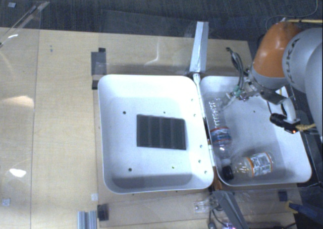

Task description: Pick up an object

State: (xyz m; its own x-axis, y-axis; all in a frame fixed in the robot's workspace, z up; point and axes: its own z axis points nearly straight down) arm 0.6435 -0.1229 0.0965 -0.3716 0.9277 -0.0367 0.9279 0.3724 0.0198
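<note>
A clear plastic bottle [218, 127] with a blue band lies along the left wall of the right bin [298, 172]. A second bottle [250, 165], with a black cap, a white label and amber contents, lies on its side near that bin's front edge. A dark grey ridged rectangular pad [161, 132] lies flat in the middle of the left bin [113, 122]. My gripper [237, 93] hangs over the back of the right bin, just right of the clear bottle's upper end. Nothing shows in its grasp.
The grey arm with its orange band [272, 51] fills the upper right, over the right bin's back corner. A metal bar [198, 46] rises from between the bins at the back. The wooden bench [50, 122] stretches to the left.
</note>
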